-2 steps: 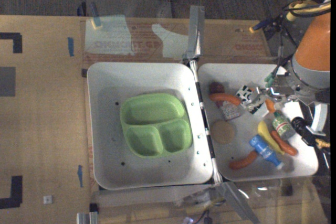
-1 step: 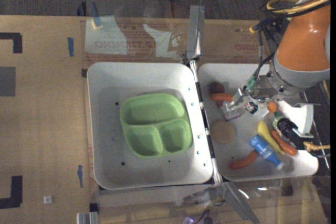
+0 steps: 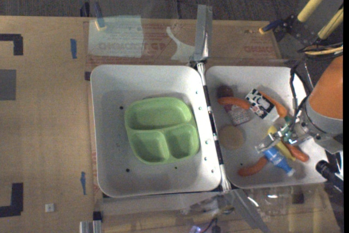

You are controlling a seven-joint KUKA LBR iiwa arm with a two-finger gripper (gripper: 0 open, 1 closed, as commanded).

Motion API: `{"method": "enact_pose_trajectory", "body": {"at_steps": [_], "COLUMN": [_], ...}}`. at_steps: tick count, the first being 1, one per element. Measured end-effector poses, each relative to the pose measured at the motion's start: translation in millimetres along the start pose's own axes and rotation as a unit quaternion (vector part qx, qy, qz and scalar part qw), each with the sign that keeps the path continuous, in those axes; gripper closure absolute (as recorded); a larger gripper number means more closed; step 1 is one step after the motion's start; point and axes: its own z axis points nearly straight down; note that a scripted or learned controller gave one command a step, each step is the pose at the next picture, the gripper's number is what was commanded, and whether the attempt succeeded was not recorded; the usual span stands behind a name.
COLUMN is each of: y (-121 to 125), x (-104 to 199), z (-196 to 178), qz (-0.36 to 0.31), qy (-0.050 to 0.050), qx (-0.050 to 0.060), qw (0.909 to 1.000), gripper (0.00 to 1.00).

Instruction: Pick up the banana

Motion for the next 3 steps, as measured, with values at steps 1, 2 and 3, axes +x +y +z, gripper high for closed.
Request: {"method": "enact_pose_trajectory", "body": {"at_steps": [1,2,3], "y": [56,32,25], "x": [-17,-21,18], "z": [-29,57,66], "qz": [0.004,0.000,0.052], "qy": [-0.001,-0.001,-0.003], "qx": [-0.001,-0.002,-0.004], "qw": [1.0000,1.0000,0.9986], "gripper": [0.00,0.00,0.00]}}
